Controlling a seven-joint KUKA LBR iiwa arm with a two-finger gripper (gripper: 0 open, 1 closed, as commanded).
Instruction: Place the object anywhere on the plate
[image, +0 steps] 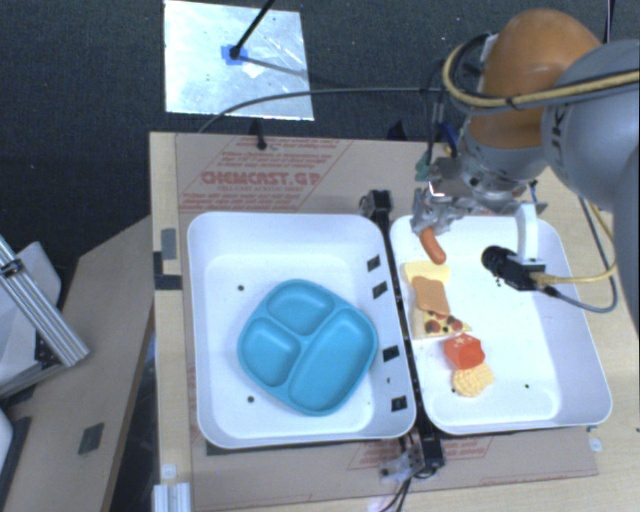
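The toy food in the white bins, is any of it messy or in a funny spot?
Nothing is spilled or broken. The toy food lies bunched along the right bin's left side, none on the blue plate in the left bin. A little sausage sits just under the gripper.

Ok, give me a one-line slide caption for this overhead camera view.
Grey arm's claw over the right white bin at a small orange sausage-shaped toy; blue three-compartment plastic plate waits in the left white bin.

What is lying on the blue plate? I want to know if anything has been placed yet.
Nothing lies on the blue plate; all three compartments show bare. The gripper is over the right bin, at a small sausage.
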